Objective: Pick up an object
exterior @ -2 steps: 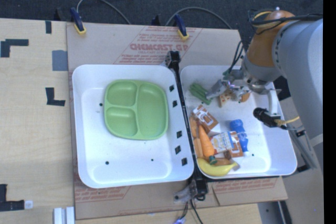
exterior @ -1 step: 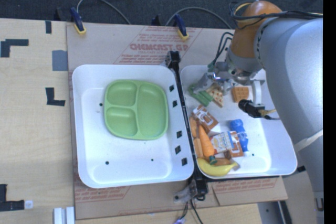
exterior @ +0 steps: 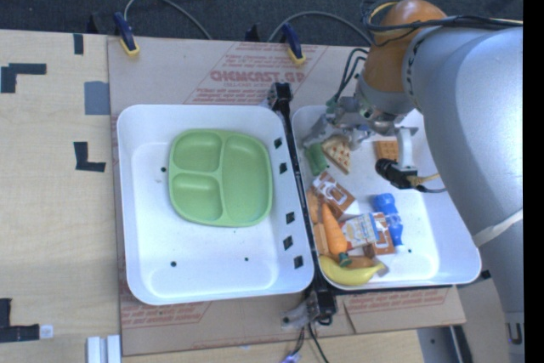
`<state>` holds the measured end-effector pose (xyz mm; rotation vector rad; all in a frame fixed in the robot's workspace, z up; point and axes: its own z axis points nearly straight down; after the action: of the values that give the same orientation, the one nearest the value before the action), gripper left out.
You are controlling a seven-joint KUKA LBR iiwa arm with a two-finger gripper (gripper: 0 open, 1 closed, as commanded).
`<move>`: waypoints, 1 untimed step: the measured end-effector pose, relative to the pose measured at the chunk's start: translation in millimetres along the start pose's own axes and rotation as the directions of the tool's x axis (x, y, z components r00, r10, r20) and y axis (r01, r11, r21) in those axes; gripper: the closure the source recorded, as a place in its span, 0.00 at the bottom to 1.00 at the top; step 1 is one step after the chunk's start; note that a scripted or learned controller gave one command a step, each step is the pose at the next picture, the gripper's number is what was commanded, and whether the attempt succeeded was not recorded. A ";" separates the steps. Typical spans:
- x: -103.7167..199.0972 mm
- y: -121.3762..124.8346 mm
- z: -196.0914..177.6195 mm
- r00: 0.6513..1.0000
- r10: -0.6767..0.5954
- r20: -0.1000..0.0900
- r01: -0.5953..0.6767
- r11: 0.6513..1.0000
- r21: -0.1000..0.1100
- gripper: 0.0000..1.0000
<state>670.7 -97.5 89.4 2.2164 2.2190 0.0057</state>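
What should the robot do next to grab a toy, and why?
Probably lower the tool a little onto the waffle-like cracker just below it. The tool hangs over the back of the right bin, with that cracker closest, while the banana and carrot lie farther toward the front.

On the table (exterior: 51, 208) the left bin (exterior: 140, 268) holds a divided plate (exterior: 221, 177), while the right bin (exterior: 442, 255) holds a carrot (exterior: 331, 232), a banana (exterior: 350, 271) nearest the front, and a cracker (exterior: 337, 153) behind them.

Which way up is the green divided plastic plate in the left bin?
Right way up: the green divided plastic plate lies flat on the left white bin, its three compartments facing the camera.
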 end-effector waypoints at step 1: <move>-15.1 -1.4 3.0 1.000 0.000 0.001 0.000 1.000 0.003 0.00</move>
<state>669.3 -112.6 86.4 2.2171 2.2197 0.0016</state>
